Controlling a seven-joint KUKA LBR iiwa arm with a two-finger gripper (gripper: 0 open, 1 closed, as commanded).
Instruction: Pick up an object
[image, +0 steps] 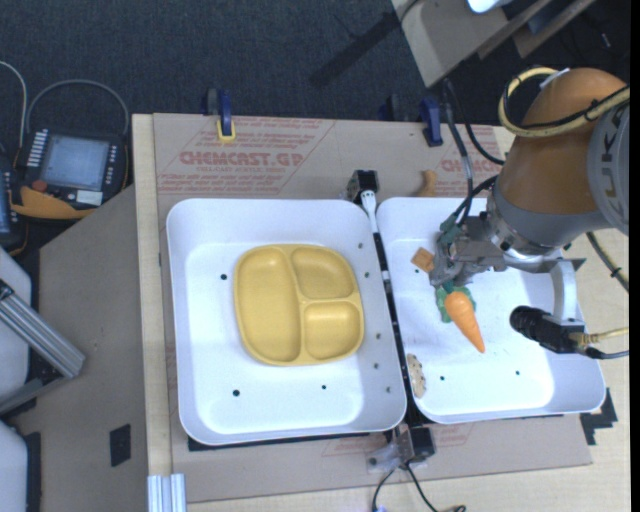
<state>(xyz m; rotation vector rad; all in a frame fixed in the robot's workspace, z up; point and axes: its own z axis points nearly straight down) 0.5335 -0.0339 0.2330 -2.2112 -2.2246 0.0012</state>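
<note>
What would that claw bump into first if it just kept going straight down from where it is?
Probably the toy carrot, whose green top lies right under the gripper in the right bin; depth is hard to judge.

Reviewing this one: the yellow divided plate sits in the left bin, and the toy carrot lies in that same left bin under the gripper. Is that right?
Not quite. The carrot lies in the right bin, not the left one. The camera view shows it there with the gripper just above its green end. The rest stands: the yellow divided plate sits in the left bin.
</note>
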